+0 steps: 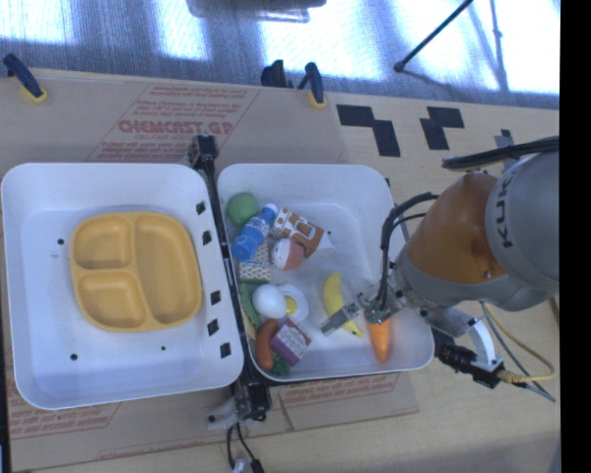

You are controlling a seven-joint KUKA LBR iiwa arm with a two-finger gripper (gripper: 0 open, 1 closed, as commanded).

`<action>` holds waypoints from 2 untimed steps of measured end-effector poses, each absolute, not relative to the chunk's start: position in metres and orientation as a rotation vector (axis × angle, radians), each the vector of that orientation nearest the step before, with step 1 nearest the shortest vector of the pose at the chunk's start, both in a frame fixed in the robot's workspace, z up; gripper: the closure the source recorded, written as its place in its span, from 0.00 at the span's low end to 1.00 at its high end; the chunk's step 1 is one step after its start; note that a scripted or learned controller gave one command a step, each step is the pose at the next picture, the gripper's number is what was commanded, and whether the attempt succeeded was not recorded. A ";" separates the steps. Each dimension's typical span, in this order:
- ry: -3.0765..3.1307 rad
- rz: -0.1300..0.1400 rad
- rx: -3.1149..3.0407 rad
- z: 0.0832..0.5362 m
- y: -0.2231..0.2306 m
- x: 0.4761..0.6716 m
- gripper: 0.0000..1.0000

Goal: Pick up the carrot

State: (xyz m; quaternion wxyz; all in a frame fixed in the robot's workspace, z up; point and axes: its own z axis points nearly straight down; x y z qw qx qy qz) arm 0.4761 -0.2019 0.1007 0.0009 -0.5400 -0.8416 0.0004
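Carrot (379, 340) at right bin's (305, 177) near-right corner: likely light, rigid, slick; grasp mid-body. Gripper (360, 312) opening cannot be told.

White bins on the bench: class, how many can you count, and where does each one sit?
2. The left bin holds a yellow divided plate. The right bin beside it holds toy foods, including the carrot near its front right corner.
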 end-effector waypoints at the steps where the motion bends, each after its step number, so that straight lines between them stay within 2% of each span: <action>1: -2.643 0.001 -1.696 0.101 -0.202 0.476 0.00; 2: -2.643 0.001 -1.696 0.101 -0.202 0.476 0.00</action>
